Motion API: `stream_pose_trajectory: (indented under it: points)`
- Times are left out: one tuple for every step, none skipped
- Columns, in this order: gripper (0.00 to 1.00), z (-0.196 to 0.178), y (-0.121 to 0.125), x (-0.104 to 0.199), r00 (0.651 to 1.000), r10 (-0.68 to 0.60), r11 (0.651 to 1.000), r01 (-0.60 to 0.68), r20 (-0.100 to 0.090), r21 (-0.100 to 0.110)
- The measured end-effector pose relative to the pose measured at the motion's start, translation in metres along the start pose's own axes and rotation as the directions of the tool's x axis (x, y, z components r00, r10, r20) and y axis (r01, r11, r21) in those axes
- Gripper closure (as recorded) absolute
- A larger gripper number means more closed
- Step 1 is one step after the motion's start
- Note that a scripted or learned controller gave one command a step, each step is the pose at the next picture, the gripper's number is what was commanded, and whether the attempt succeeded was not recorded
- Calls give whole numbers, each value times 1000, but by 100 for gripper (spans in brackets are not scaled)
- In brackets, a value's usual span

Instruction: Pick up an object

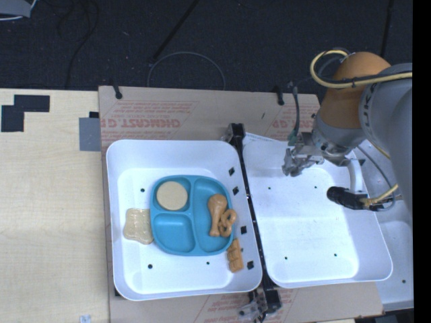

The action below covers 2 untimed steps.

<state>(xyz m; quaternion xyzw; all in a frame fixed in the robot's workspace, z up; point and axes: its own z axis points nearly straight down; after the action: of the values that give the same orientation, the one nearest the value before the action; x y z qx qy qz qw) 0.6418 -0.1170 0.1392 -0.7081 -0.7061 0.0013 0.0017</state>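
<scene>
**Arm over the right bin, food items in the left**

While the gripper hangs over the upper left part of the right bin, nothing shows between its fingers; whether they stand open or closed I cannot tell from this slanted overhead view. The grey arm reaches in from the right, its orange band sitting above the wrist, with yellow cable looping around it.

The objects to pick lie well apart from the gripper, in the left bin. A blue divided plate sits near that bin's middle. A round tan cookie lies in the plate's upper left compartment, and a brown pretzel-like piece lies in the right compartment. A pale bread slice rests on the bin floor, touching the plate's left edge. A small brown piece lies just beside the plate's lower right corner, near the bin's right wall.

Both bins rest on a cardboard sheet on the bench.
</scene>
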Motion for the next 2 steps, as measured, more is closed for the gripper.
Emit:
stream_pose_trajectory:
  points:
    - [100, -59, -3, -8, 1000, 0, 1000, 0, 1, -6]
    - [100, -122, -6, -10, 1000, -3, 1000, 3, 1, -7]
